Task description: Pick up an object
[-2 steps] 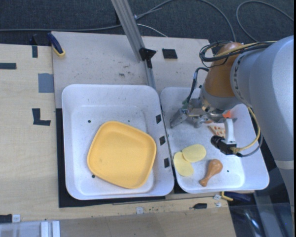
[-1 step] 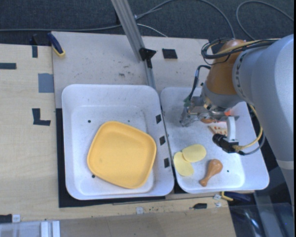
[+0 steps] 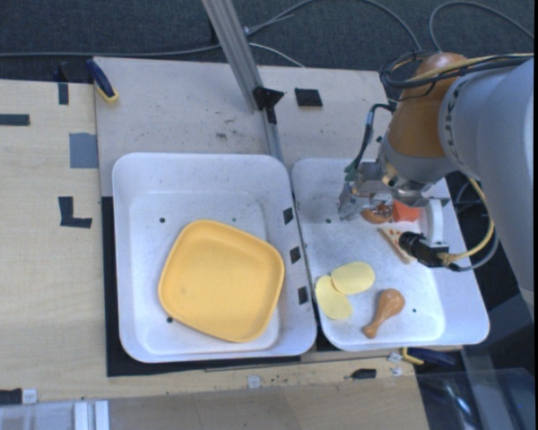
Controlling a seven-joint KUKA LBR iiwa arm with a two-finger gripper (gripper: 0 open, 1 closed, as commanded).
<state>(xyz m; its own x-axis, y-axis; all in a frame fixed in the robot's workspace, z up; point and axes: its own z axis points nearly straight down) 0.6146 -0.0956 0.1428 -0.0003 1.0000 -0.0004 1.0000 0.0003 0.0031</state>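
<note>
While hanging low over the far half of the right bin (image 3: 457,325), reaching in with the gripper (image 3: 363,200) pointed down at the white floor. Not showing how wide the pincer is standing, with the wrist blocking that from this slant, so leaving it as impossible to tell. Carrying nothing that can be seen. Sitting just beside a small orange-red piece (image 3: 387,211), possibly touching it, though blurring too much there to be sure. Lying nearer the front: a tan stick (image 3: 396,243) toward the right wall, two pale yellow discs (image 3: 352,278) overlapping at one edge, and a brown drumstick (image 3: 383,312) just beside them. Resting well apart in the left bin (image 3: 130,240), a yellow plate (image 3: 222,280).

Judging the step in hand as settling on one thing and closing on it, with nothing lifted yet. Favouring the orange-red piece as the nearest. Centring squarely over it before descending, rather than coming down at its side and nudging it away. Turning the wrist so as to be closing across its narrower side. Going right down to the bin floor before squeezing. Steering clear of the discs, judging them too thin and flat to grip. Keeping the drumstick as a second choice, pinching across its slim shaft. Lifting straight up and slowly.
</note>
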